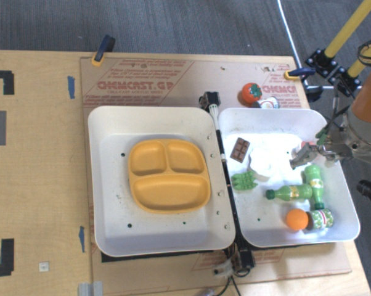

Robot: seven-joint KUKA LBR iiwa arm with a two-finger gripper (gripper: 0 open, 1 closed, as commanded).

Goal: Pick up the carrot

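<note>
Camera view: nearest in the right bin, an orange touches a small can, with green bottles just beyond. No carrot is identifiable among them. The tool hovers at the right wall, probably searching; its state is unclear. An orange tray fills the left bin.

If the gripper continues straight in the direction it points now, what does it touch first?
Probably the flat white object on the right bin's floor; the two-finger gripper points left and down toward it, though depth is unclear.
</note>
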